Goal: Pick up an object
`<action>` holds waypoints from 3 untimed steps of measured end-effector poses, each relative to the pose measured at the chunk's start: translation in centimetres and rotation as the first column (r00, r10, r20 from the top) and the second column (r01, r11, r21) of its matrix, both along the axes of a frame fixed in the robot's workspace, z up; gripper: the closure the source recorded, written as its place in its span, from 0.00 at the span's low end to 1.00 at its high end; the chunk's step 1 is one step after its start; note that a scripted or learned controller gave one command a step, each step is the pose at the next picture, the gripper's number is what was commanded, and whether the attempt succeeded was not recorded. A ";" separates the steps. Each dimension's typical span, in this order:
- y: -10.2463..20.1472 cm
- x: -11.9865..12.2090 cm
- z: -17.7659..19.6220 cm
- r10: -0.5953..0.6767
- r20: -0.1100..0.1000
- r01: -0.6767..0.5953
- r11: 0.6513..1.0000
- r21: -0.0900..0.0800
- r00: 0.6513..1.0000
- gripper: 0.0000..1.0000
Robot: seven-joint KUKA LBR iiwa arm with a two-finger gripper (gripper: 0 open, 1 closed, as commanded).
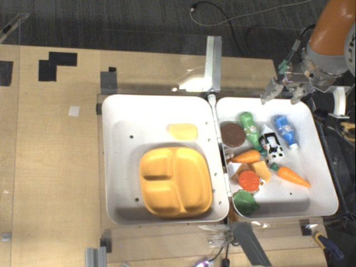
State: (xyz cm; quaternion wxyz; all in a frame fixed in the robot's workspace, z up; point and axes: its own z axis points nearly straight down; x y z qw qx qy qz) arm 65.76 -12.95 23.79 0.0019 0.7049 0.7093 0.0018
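Both bins are white: the left bin (119, 149) holds a yellow-orange divided tray (175, 179) and a pale yellow piece (182, 130). The right bin (317, 166) holds a blue bottle (285, 130), a green bottle (248, 124), a brown disc (233, 133), two orange carrots (292, 176), a red tomato (248, 181), a green vegetable (245, 201) and a black-and-white toy (271, 144).

a light wooden bench top (50, 166) fills most of the scene, with a few black square marks (55, 64) near its upper left and a small pale tag (74, 111) further down. beyond its far edge lies dark grey carpet (111, 10), where a thin pale cable (250, 7) loops across. a grey metal post (213, 63) stands at the back, and bright light glares off the bench beside it.
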 end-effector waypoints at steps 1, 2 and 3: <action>0.7 -3.3 -14.2 -0.015 0.004 0.015 1.000 -0.001 1.000 0.00; 0.9 -3.0 -12.9 -0.014 0.011 0.014 1.000 -0.001 1.000 1.00; 10.4 -0.7 -5.1 -0.112 0.001 0.112 0.994 0.002 0.994 1.00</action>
